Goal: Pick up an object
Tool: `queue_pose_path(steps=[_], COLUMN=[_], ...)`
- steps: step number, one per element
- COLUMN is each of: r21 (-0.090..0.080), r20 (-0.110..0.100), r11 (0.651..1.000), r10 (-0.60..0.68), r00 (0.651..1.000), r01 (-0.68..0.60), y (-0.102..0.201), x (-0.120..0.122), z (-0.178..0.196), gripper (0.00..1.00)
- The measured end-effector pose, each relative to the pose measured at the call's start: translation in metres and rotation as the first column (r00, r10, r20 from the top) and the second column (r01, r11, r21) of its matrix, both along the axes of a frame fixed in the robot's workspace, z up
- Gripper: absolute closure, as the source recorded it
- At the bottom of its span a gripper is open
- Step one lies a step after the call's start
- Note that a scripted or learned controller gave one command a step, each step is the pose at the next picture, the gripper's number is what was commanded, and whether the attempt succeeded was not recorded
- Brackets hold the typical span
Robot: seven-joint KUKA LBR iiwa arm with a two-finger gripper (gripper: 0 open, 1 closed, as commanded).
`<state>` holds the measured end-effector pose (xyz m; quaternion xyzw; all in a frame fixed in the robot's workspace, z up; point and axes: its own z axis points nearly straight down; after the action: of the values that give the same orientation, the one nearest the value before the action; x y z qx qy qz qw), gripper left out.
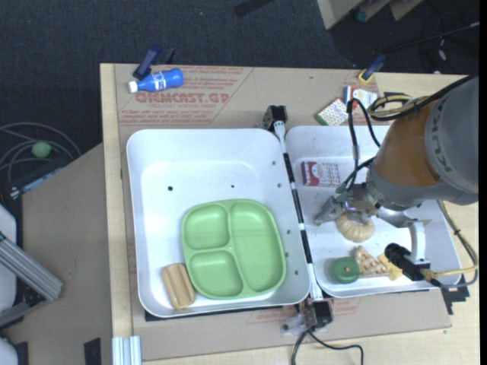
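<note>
The pincer [335, 211] was low inside the right bin [323, 141], approx. in its middle, with the arm coming over it from the right. Whether it was open or closed, and by how much, I cannot tell, because the wrist covered most of it. I could see nothing clearly held in it.

Just beside the pincer, on its lower right, lay a pale bun [357, 227]. It looked to be touching the pincer or nearly so, and it was resting on the bin floor, not lifted. I judge this bun to be the probable target, as it was the closest obj.

A bit further out, a small red-and-white carton [320, 173] lay toward the back of the same bin. Toward the front were a green round piece [346, 270] and a waffle-like piece [369, 262] next to it.

In the left bin [194, 166], well apart from the pincer, sat a green divided plate [230, 248] with a tan bread block [177, 285] at its lower left corner. Outside the bins, a blue bottle [157, 80] lay at the far left of the bench.

Progress, in my judgement: the approach was done, since the pincer was down at obj. level. A secure grasp was not confirmed, and the lift was not yet done, so the main part of the task was left.
</note>
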<state>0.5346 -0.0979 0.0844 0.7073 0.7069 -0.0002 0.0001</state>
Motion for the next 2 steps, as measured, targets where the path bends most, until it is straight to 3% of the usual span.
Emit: queue_pose_path(steps=[1, 2], r21=[0.000, 0.000], r20=[0.000, 0.002], r11=[1.000, 1.000], r10=[0.000, 0.000], r00=[1.000, 1.000], r01=[0.000, 0.000], y=[0.0049, 0.0049], x=[0.0020, 0.0022], z=[0.0000, 0.0099], gripper=[0.00, 1.00])
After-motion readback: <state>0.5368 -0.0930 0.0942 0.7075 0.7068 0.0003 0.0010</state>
